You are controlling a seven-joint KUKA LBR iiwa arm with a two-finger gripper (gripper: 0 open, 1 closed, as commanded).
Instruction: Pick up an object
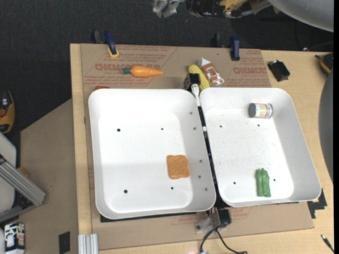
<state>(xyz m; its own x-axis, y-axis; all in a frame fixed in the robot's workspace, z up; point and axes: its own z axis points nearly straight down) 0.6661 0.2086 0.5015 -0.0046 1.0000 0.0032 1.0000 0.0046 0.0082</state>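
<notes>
The left bin (106,142) holds an orange waffle (178,166); the right bin (296,142) holds a can (260,110) and a green piece (263,182). The gripper (168,0) hangs at the top, far from both bins, finger state unclear. Nothing is picked; the whole grasp remains.

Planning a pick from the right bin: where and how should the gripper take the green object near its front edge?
Grip the green object across its narrow middle, coming straight down from above. It lies flat and elongated, long axis running roughly front to back in the right bin, so fingers closing on its left and right flanks probably span it best. The bin's front rim is near, so avoid a low approach from there.
</notes>
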